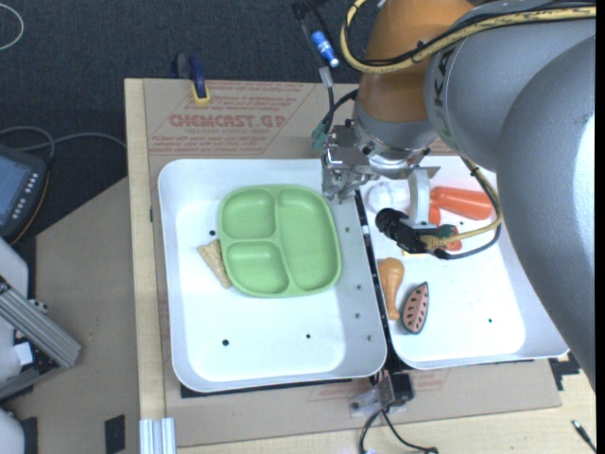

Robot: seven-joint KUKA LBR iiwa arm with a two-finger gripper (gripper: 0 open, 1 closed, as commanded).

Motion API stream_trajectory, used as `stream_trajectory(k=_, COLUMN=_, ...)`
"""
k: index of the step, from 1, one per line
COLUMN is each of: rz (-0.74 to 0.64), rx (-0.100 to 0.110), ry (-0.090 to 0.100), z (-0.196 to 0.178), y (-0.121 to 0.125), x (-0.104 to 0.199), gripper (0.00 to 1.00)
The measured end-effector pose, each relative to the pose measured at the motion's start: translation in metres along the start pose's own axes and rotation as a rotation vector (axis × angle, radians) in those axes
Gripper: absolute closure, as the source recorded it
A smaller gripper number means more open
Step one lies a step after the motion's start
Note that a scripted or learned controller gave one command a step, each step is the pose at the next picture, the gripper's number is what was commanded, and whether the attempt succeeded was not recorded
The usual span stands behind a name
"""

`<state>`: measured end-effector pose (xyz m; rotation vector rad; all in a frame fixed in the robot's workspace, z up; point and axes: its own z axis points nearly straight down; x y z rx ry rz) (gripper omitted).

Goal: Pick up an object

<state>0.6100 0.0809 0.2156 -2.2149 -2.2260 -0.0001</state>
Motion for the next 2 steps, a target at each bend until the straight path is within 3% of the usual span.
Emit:
stream_trajectory(k=1, rz=0.005, rx=0.001, ry=-0.001, z=-0.006, y=-0.005, x=-0.007, gripper=1.0)
stream_trajectory(k=2, rz=0.003, rx=-0.005, ry=0.0, z=-0.019, y=-0.006, x=0.004, gripper=1.0)
